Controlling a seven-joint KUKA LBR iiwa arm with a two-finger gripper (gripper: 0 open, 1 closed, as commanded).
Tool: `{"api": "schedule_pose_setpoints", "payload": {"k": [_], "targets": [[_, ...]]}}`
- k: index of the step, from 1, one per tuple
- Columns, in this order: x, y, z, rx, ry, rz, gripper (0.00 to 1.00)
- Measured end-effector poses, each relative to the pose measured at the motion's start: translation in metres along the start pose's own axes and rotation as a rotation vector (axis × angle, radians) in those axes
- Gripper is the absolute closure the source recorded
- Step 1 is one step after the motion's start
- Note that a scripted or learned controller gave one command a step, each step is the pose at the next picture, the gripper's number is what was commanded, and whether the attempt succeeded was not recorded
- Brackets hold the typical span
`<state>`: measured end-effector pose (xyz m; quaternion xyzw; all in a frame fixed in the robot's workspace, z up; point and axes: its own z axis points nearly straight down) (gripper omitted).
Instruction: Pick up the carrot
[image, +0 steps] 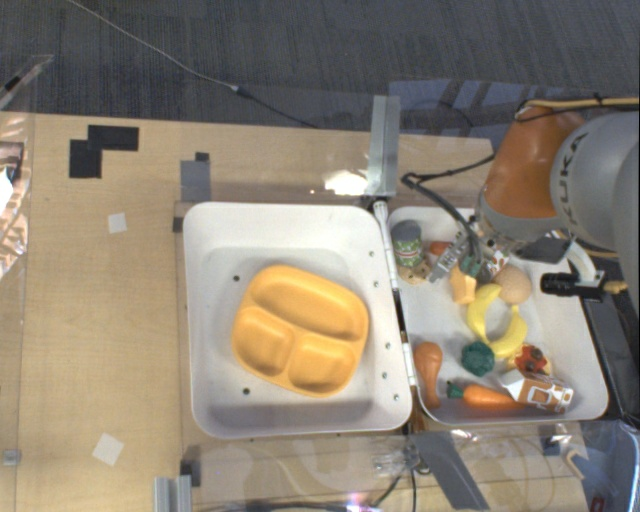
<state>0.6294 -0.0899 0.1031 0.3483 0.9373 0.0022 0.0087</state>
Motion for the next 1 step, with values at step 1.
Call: {"api": "schedule_pose_setpoints", "payload": {"k": [1], "targets": [[0.0952, -0.0028, -0.0865, 0.003, 0.007, 0.394, 1.0]]}}
